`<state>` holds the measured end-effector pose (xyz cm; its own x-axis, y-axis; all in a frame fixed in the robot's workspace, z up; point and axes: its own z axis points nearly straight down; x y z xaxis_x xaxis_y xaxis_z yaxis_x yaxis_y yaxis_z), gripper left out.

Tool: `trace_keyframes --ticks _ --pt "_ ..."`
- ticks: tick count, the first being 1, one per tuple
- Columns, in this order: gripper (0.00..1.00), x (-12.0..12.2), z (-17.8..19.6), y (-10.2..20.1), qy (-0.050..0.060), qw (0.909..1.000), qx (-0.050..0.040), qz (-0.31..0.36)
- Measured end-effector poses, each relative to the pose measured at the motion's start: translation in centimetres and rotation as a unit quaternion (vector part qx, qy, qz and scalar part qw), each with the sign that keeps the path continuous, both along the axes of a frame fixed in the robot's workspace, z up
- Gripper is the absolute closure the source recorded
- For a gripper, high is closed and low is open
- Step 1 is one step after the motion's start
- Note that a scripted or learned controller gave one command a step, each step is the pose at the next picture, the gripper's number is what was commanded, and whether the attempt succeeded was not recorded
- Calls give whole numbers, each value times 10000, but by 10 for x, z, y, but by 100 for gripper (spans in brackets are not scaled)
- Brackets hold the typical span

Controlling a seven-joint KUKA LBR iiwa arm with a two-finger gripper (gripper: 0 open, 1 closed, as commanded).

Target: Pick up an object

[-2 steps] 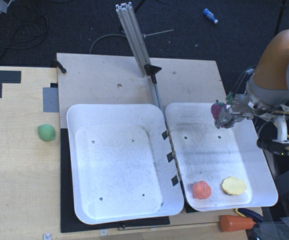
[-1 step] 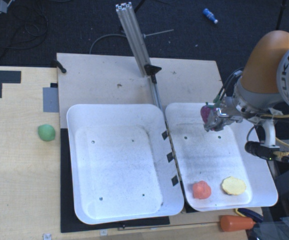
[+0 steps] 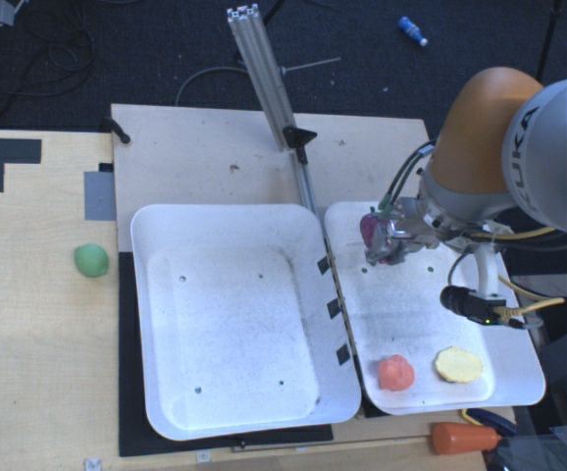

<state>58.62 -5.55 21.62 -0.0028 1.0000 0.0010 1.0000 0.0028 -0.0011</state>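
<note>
In the right bin (image 3: 519, 386) lie a red-pink ball-like object (image 3: 395, 372) and a pale yellow round object (image 3: 458, 365), both near the front edge. A dark magenta object (image 3: 370, 228) sits at the bin's far left part. My gripper (image 3: 386, 246) hangs low right beside and partly over the magenta object, touching or nearly touching it. Whether the object is between the fingers is hidden by the wrist.
The left bin (image 3: 156, 238) stands beside the right one. A green ball (image 3: 91, 260) rests on the wooden bench at the left. An orange object (image 3: 463, 438) lies in front of the right bin. A metal rail (image 3: 269, 72) slants behind the bins.
</note>
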Motion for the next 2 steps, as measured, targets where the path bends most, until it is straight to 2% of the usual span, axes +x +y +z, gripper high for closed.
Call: trace_keyframes --ticks 1,2 --pt "100 -12 4 61 -1 10000 2 6" --pt "100 -24 15 106 -5 10000 0 -1"
